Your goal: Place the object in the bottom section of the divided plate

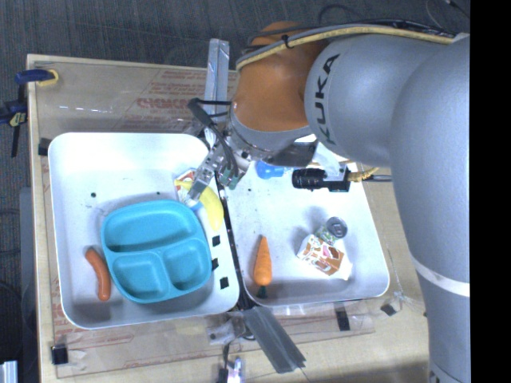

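Grey KUKA arm with an orange band (275,94), reaching in from the right over a counter (120,86) that carries two shallow white bins. Left white bin (72,158): holds the blue plastic divided plate (156,250), whose large section lies on its far side and whose two smaller sections lie on its near side; all three look unoccupied. An orange sausage-shaped toy (99,274) lies just left of the plate. A yellow banana-shaped toy (211,206) lies between the plate and the bins' shared wall. Right white bin (363,214): holds an orange toy carrot (263,262) near the shared wall, a small printed carton with a grey cap (325,250), and a small blue item, partly hidden under the arm.

Pincer (214,172): poised over the far right corner of the plate, just above the banana-shaped toy and a small multicoloured piece beside it. Whether it is spread or pressed together cannot be told, nor whether it touches or carries anything.

Handling, as judged: the likely object, the banana-shaped toy, appears light, stiff and smooth, hence apt to slip; grasp across its narrow middle.
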Controlling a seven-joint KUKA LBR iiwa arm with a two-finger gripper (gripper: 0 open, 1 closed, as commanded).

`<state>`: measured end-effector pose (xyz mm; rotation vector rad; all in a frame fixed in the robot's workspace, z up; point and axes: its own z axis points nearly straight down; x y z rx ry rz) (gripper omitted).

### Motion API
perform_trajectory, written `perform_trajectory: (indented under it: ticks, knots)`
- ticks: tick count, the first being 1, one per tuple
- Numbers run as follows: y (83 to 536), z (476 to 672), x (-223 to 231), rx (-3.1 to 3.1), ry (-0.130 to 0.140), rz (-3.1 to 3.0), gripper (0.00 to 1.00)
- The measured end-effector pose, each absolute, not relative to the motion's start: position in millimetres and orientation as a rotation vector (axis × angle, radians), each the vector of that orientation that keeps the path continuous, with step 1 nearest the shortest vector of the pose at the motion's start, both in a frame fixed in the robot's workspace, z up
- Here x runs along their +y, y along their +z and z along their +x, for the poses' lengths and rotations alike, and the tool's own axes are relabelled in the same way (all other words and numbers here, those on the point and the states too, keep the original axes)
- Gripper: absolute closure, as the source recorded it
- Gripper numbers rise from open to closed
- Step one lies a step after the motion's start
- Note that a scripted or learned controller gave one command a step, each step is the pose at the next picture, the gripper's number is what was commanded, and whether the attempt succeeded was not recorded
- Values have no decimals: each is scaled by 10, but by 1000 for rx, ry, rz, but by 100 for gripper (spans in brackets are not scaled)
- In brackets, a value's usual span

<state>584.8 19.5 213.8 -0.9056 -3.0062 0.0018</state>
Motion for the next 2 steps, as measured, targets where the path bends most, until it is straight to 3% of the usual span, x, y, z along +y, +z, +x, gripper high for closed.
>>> perform_trajectory:
  ticks: [1, 2]
  knots:
    - [1917, 5566, 381, -3048, 1, -759, 100]
    - [1917, 5567, 380, -3048, 1, -759, 0]
